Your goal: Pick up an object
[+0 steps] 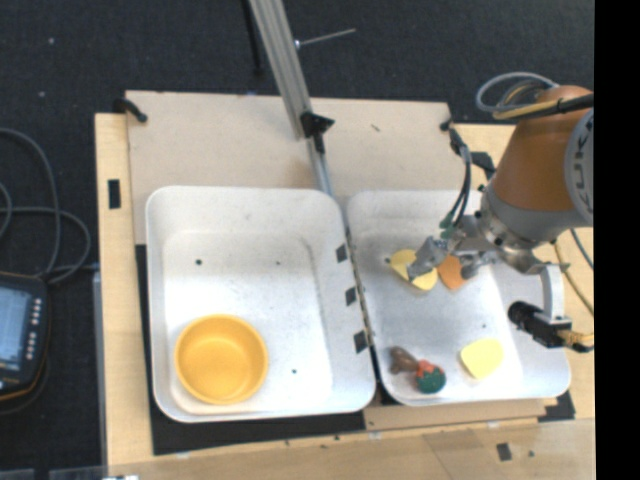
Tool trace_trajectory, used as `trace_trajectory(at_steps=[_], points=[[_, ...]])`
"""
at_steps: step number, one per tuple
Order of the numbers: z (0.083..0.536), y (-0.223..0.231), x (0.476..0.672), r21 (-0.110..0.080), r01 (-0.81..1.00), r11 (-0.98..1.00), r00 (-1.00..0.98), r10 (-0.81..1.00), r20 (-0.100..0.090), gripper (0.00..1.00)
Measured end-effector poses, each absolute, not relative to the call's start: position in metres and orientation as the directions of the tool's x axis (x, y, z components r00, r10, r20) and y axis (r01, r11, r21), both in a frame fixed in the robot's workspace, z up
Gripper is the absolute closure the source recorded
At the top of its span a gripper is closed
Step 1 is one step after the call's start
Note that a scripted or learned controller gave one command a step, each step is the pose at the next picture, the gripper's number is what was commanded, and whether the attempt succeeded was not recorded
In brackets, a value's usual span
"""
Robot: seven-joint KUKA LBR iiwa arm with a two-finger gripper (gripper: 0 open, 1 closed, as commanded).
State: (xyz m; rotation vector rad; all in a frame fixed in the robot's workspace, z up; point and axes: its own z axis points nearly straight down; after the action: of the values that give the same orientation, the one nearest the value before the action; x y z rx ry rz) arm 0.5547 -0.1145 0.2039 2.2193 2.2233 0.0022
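Objects lie in the right bin [520, 383]; gripper [437, 255] low over the pale yellow pieces.

Bench [220, 138], tan, carries two white bins side by side. Left bin [250, 228] holds a yellow bowl [221, 357] in its near-left corner. Arm [535, 183] comes in from the right, orange band above the wrist, over the right bin. Right bin contents: yellow piece [482, 358] near the front right; pale yellow pieces [412, 270] toward the middle, touching or just beside an orange piece [452, 273]; small brown-and-green-and-red object [420, 370] at the front wall. Gripper sits right at the pale yellow pieces; finger spread cannot be told, and nothing is seen held.
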Motion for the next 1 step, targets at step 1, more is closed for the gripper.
trace_trajectory(at_steps=[1], points=[[0.2039,-0.1147,0.5548,0.002,1.000,0.000,0.000,1.000,0.001,0.00]])
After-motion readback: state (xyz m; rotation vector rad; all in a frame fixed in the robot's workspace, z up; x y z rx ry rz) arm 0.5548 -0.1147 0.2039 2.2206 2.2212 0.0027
